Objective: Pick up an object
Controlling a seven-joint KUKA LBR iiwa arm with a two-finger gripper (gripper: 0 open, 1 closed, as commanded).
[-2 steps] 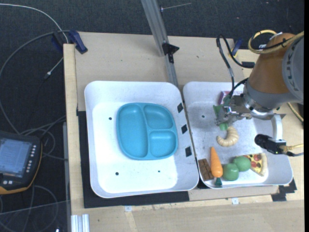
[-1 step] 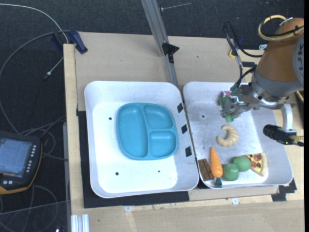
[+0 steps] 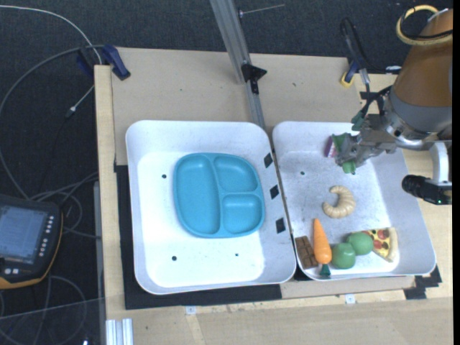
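While arm [image 3: 424,77] hovers, croissant [image 3: 340,201], carrot [image 3: 321,241] below.

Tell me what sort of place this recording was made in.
Most likely a robotics lab bench set up for grasping trials. Two white bins sit side by side on a wooden bench, toy food such as a carrot lies in the right one, and a teach pendant and loose cables lie on the floor.

No legible text, labels, brands or numbers anywhere. The handheld pendant [image 3: 25,239] at the left edge has a lit screen, but it's too blurred to read. The bins' [image 3: 151,157] black marks are plain tabs, not characters.
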